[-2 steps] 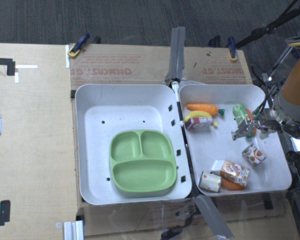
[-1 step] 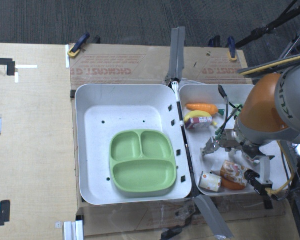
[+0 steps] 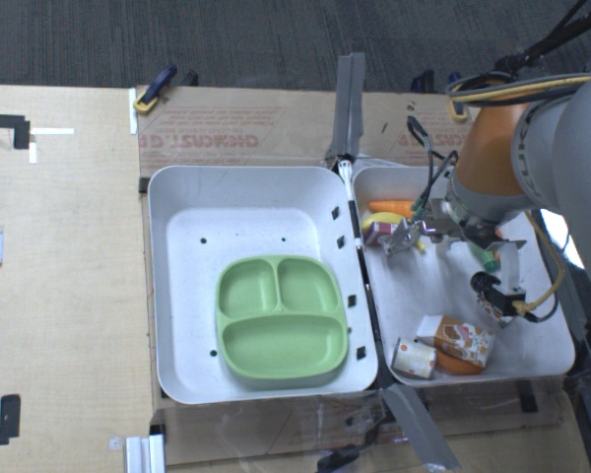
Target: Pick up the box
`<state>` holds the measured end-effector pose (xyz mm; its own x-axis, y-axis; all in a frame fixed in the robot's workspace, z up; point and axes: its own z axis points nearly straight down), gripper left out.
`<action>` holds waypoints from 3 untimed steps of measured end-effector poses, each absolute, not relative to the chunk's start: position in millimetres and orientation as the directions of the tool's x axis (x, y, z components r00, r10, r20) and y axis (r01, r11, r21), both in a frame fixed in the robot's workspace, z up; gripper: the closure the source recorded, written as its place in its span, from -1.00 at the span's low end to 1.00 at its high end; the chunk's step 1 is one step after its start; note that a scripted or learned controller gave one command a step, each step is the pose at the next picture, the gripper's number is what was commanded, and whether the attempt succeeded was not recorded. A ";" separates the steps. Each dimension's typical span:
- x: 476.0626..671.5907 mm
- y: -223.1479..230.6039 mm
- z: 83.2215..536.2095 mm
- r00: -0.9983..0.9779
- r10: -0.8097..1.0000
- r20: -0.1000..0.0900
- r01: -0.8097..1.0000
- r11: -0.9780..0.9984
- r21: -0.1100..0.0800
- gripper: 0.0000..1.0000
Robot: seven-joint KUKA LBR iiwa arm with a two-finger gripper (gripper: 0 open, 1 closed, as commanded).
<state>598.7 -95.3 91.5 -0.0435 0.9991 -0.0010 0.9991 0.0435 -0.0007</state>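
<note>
Lying slantwise, glossy printed carton box (image 3: 464,341) in smooth white bin (image 3: 547,361)

You are looking at a robot lab. A big grey robot arm with an orange band (image 3: 512,151) reaches over a light wooden tabletop (image 3: 59,264). Two shallow white plastic bins (image 3: 167,294) sit side by side on it. Loose black cables (image 3: 561,28) hang over dark grey carpet (image 3: 227,18).

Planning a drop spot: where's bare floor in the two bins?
Left bin: bare strip along the back and left walls around the green divided plate. Right bin: bare patch mid-floor between the gripper and the box. Crowded: back-left corner by the gripper and front edge around the box.
</note>
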 end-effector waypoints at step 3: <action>476.9 -138.7 91.0 0.259 0.966 0.004 0.966 -0.259 -0.006 -1.00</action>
<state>476.9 -138.7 91.0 0.2589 0.9659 0.0042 0.9659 -0.2589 -0.0057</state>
